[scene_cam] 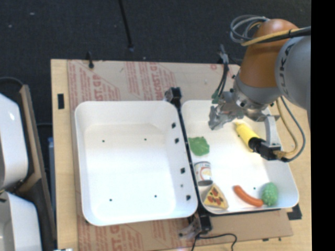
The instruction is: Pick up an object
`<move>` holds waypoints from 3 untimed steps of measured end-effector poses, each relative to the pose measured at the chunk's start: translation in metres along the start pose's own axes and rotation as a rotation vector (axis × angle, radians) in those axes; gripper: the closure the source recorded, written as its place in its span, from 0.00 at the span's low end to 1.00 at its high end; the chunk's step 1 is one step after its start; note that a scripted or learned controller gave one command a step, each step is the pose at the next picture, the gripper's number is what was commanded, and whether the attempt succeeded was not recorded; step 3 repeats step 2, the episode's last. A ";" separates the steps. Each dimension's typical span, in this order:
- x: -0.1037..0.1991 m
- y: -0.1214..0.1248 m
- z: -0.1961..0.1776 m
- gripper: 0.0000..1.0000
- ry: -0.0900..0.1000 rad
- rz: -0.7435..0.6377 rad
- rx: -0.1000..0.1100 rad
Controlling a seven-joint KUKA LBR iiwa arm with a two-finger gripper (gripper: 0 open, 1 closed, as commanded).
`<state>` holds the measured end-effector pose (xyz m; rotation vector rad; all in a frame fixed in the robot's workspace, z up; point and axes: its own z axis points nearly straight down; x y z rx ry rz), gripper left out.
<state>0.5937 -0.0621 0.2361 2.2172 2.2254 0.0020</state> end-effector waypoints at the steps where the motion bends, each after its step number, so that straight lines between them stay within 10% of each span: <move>1: 0.057 0.016 -0.003 1.00 0.000 -0.001 0.000; 3: 0.104 0.020 0.005 1.00 0.000 0.000 0.001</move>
